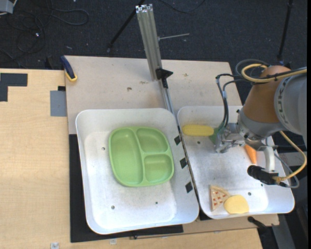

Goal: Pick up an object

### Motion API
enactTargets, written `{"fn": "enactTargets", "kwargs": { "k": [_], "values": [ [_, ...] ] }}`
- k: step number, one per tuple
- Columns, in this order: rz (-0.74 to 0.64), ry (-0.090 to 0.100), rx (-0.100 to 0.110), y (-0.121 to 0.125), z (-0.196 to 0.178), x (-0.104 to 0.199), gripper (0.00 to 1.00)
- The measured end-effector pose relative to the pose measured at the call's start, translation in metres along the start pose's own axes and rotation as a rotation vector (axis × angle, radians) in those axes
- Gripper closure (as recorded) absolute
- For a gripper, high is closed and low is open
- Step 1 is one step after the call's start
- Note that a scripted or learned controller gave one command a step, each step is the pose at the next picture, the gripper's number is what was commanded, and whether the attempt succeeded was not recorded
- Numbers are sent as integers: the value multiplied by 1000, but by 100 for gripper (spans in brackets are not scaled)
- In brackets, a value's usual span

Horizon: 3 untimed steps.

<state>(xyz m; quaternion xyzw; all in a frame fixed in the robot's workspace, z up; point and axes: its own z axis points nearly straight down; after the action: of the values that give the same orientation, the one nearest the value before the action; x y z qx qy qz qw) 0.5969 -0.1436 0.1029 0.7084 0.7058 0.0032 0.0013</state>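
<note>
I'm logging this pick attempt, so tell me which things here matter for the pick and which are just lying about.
Matter for the pick:
gripper, low in the right bin
corn cob
orange piece
pizza slice
yellow round piece

Lying about:
green divided plate in the left bin
metal post

A robotics lab. A bench carries two white bins, with an aluminium post. Cables trail over dark carpet.

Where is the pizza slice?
The pizza slice lies in the right bin, near its front edge, touching or nearly touching the round yellow piece on its right, well below the gripper.
</note>
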Motion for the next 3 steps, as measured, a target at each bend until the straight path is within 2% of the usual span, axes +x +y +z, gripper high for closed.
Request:
{"fn": "enactTargets", "kwargs": {
  "k": [3],
  "values": [
    [-5,-3,5,-9,-140,14,100]
  ]
}}
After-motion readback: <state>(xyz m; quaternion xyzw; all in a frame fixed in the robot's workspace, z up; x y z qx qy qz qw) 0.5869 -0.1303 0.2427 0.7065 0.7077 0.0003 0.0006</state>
